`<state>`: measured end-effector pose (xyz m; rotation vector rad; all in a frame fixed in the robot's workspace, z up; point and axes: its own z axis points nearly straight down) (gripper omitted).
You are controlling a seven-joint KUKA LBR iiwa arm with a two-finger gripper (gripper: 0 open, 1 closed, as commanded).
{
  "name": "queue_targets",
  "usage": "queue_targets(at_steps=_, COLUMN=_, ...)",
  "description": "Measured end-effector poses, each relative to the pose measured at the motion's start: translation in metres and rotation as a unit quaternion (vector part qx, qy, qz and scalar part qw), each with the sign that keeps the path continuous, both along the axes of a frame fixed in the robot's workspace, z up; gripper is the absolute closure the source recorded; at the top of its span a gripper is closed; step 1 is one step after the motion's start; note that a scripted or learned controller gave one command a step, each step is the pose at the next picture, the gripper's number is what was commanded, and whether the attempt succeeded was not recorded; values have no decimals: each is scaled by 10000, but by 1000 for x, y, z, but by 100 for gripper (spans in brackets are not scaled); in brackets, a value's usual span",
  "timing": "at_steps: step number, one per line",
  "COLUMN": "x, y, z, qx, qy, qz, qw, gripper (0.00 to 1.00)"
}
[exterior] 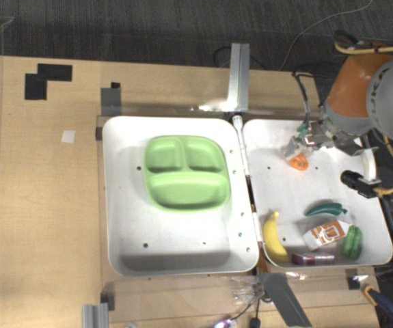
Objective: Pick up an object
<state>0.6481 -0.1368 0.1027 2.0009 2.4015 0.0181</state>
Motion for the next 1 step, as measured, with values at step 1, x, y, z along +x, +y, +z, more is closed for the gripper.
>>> queue_targets(at_steps=1, x=22, y=85, z=85, qx=13, qy=60, qz=-482, qw=9988, gripper=100)
